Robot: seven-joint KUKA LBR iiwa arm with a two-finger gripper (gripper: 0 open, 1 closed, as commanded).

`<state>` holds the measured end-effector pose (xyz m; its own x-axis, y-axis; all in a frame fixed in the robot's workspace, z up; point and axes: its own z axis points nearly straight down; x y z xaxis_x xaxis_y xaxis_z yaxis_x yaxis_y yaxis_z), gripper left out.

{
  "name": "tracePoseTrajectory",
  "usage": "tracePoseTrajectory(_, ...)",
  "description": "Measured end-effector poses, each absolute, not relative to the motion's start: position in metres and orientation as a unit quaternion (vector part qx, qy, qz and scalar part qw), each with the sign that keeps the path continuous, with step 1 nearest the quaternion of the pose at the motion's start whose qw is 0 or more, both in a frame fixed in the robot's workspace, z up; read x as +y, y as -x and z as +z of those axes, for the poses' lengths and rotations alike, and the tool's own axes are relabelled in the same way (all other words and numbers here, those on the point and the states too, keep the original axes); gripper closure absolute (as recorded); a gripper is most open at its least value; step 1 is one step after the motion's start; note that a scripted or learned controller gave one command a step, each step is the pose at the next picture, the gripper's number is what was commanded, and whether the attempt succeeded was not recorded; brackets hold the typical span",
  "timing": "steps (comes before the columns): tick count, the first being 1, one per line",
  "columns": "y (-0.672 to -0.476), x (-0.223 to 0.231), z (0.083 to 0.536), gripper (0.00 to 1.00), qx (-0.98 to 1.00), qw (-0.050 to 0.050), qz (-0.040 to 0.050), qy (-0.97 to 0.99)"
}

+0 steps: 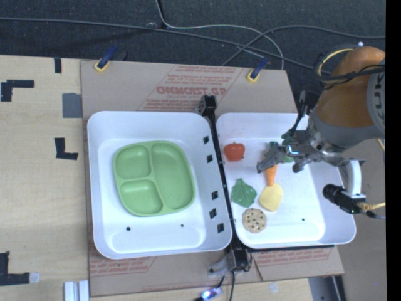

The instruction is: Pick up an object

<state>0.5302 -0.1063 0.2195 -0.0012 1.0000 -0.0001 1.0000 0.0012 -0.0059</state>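
Your left bin (100, 168) holds a green divided plate (153, 177). In the right bin (313, 231) you have a tomato (234, 151), a green leaf (243, 193), a cookie (254, 220), a yellow piece (271, 198) and a carrot (270, 174). The gripper (270, 158) sits at the carrot's top; whether it is clamped you cannot tell.

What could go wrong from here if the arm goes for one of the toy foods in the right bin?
1. The gripper sits right over the carrot, and the yellow piece lies close below it; a closing grasp may nudge that piece or catch both.
2. The lettuce leaf and the cookie lie flat and close together, so fingers may slide over them.
3. The tomato is round and near the bin divider; it could roll away.
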Motion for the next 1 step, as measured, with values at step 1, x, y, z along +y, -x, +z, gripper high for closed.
tracePoseTrajectory(1,-0.5354,-0.1136,0.1641,0.00,-0.707,0.003,0.0026,0.707)
